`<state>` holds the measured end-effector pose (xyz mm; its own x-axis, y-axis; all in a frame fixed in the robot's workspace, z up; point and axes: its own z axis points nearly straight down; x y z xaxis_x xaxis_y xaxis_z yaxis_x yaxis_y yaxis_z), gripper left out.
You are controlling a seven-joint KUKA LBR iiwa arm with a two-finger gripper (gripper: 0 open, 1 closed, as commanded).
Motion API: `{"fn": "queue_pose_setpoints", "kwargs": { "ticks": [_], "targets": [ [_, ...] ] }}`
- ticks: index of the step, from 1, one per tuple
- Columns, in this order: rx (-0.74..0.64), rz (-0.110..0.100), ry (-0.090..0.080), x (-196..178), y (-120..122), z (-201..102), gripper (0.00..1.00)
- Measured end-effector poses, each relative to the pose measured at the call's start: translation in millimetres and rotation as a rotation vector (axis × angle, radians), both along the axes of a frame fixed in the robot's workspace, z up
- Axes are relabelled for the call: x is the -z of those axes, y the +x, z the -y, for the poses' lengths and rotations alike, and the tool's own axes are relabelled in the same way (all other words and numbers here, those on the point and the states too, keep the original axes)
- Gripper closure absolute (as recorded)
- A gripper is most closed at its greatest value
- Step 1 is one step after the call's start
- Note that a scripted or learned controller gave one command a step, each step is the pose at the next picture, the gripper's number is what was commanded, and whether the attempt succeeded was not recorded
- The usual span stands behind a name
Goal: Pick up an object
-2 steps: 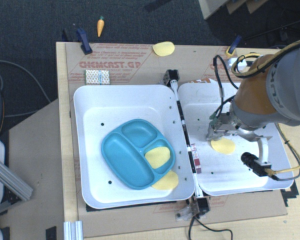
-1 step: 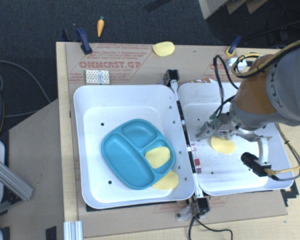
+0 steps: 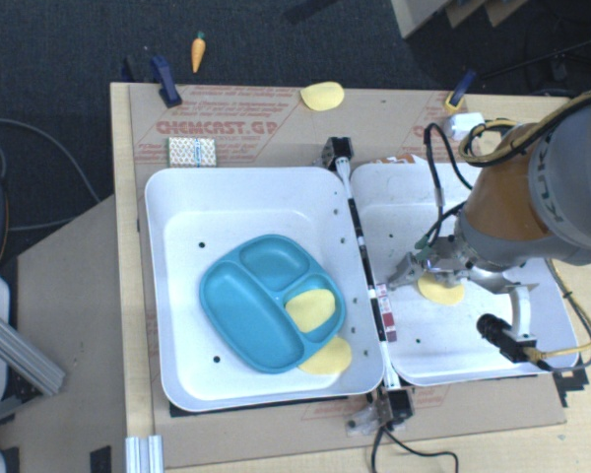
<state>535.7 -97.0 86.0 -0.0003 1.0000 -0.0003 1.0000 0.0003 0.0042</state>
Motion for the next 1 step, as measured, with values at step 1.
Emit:
{"fn": "queue_pose_setpoints", "kwargs": {
  "ticks": [1],
  "targets": [
    [0.001,-0.003,-0.001,-59.1,-1.0,61.0,0.0]
  ]
}}
